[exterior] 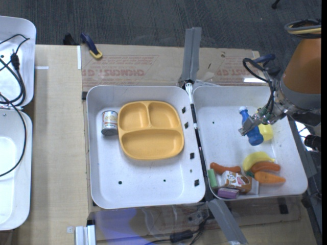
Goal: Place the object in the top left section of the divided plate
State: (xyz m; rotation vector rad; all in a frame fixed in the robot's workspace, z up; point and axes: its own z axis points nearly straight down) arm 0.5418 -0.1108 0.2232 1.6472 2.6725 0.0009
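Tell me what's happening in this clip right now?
The arm reaches into the right bin from the right, with its gripper down by a blue bottle and a yellow item; a grasp can't be confirmed. The yellow divided plate sits in the left bin with nothing in any section, a small can beside it. Toy food lies at the right bin's front.

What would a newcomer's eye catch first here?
The yellow divided plate in the middle of the left bin, with a small can at its left edge. Then the gripper in the right bin, beside a blue bottle, with toy food piled in the near corner.
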